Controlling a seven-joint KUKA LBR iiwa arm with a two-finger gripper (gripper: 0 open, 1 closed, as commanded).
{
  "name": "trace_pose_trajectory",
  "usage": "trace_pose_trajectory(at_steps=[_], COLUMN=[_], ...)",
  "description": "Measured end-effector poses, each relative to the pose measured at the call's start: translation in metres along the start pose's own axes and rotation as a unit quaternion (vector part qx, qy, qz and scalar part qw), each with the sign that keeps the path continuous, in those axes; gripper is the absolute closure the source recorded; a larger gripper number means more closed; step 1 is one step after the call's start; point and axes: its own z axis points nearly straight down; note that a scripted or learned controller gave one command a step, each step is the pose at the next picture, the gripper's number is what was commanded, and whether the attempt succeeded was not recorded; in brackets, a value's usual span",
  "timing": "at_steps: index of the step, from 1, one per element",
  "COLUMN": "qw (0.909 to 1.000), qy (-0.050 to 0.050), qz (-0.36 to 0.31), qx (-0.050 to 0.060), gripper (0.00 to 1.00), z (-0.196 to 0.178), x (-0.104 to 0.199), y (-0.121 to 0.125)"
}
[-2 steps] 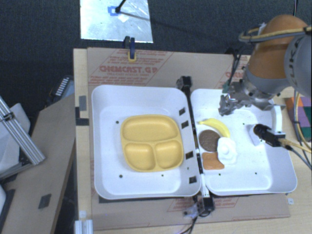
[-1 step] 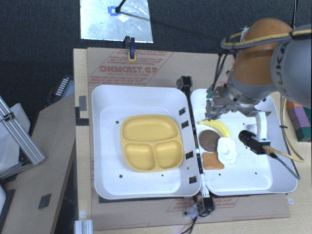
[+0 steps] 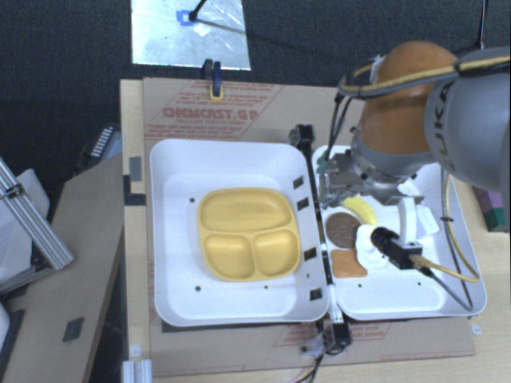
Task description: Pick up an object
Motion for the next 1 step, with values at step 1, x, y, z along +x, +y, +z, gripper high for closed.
trace_pose_trajectory(at_steps=[1], qw=[1.0], qy=[0.0], qz=[-0.001], qx=[0.0], gripper=[1.0], z=[0.0026], x=[0.0434], y=[-0.0147])
